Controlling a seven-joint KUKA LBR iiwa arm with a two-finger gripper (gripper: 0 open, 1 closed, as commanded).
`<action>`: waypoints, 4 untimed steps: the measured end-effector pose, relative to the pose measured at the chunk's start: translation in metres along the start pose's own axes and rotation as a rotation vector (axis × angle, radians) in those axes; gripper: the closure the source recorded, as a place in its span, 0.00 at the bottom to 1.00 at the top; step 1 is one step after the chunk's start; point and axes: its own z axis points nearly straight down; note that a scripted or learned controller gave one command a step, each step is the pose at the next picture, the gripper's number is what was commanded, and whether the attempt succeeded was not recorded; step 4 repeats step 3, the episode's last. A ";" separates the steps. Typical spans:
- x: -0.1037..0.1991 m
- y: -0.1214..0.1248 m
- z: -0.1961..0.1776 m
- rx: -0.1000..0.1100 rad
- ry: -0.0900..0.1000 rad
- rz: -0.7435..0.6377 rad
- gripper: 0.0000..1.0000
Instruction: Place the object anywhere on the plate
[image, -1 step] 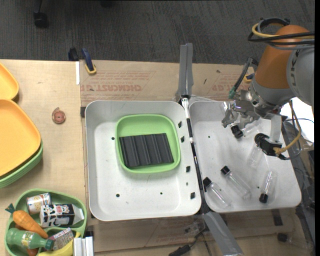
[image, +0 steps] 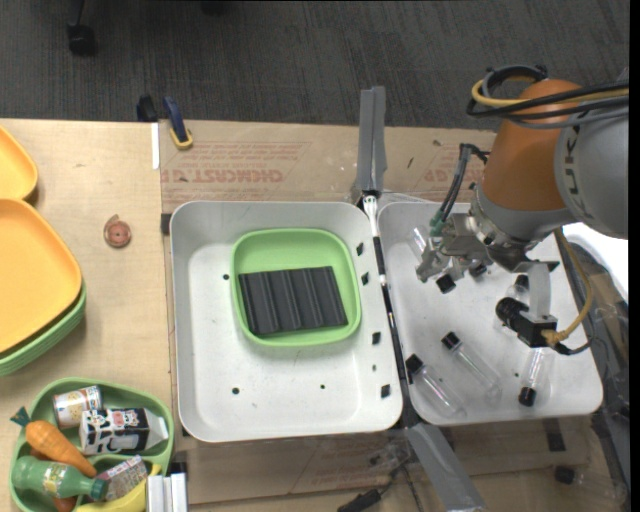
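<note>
From the overhead camera I see the green plate (image: 295, 290) sitting in the left bin (image: 200, 380), already carrying a dark ribbed slab (image: 295, 300) that lies flat across its middle. If that slab is the object, I judge the placing done, with only the pull-back left; I can't be sure of that from here. The arm (image: 540, 140) reaches in from the right and its hand (image: 445, 262) hangs low over the far-left part of the right bin (image: 570, 395), near the wall between the bins. I cannot tell how the hand is set. The slab lies well left of the hand, across that wall. Small clear vials (image: 470, 362) lie scattered near the hand.
</note>
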 end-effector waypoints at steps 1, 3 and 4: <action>0.064 0.007 -0.006 -0.001 -0.001 -0.134 1.00; 0.093 0.013 0.000 -0.001 -0.002 -0.334 0.00; 0.093 0.013 0.000 -0.001 -0.002 -0.334 0.00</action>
